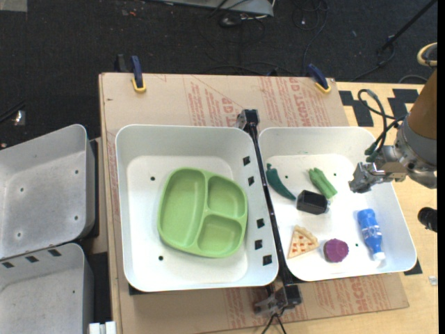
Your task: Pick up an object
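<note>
Nearest the lens, at the bottom edge of the right bin (pixel 396 266), lie a pizza slice (pixel 302 243), a purple ball (pixel 336 250) and a blue bottle (pixel 370 233). Above them the gripper (pixel 363 179) hangs over the bin's right side, just above the bottle's upper end; nothing shows between its fingers, and whether they stand spread or pressed together I cannot tell, as the view there is small and dark.

Outward from it: the bottle is a slim blue cylinder with a white cap at its lower right end. Its long axis runs from upper left to lower right, cap toward the bin's near right corner. To the gripper's left a green piece (pixel 322 183) slants along much the same diagonal, touching or nearly touching a black block (pixel 311 202) below it. Farther left a dark green curved piece (pixel 279 183), perhaps a toy pepper, lies near the divider.

Across the divider, the left bin (pixel 132 145) holds a light green tray (pixel 203 213) with three compartments, tilted slightly clockwise.
</note>
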